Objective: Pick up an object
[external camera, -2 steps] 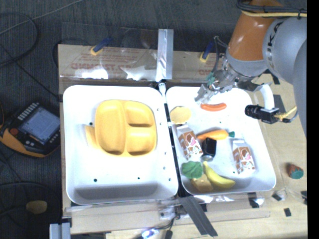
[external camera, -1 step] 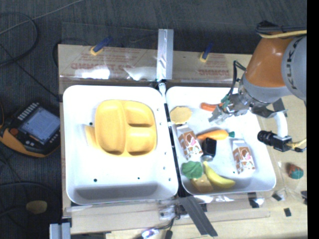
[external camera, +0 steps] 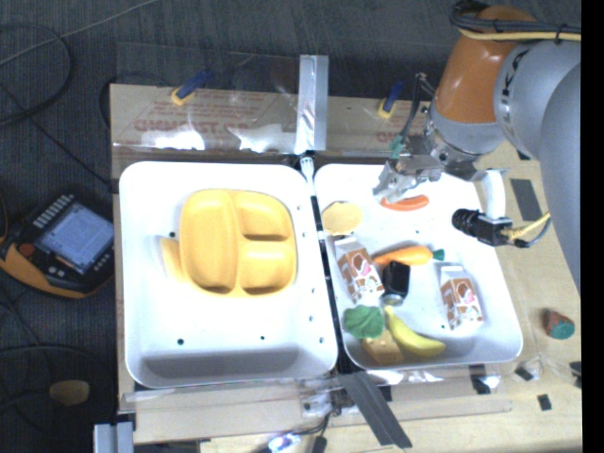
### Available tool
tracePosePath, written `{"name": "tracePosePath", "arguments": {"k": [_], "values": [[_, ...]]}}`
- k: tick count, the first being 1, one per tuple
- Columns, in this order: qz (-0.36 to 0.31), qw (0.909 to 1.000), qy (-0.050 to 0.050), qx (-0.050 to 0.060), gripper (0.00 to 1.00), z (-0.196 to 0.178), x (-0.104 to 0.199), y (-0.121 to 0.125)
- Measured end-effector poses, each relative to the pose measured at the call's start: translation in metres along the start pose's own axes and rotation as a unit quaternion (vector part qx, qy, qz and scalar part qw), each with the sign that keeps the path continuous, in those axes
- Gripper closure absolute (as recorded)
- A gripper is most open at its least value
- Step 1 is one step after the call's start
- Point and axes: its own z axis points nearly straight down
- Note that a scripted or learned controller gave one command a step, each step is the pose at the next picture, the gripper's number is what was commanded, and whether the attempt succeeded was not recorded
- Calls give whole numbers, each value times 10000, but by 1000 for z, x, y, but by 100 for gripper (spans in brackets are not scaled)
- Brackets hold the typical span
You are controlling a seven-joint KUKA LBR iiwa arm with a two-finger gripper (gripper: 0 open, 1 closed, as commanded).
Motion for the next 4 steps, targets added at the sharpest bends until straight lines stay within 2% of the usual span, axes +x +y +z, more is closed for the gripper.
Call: {"name": "tracePosePath", "arguments": {"k": [1, 2, 3, 4], "values": [[148, 9999, 8, 0, 100, -15, 21, -29], [186, 9998, -6, 5, 100, 3, -8, -74], [608, 9982, -1, 5, 100, 0, 51, -3], [498, 9988, -4, 11, 100, 25, 69, -55]]}}
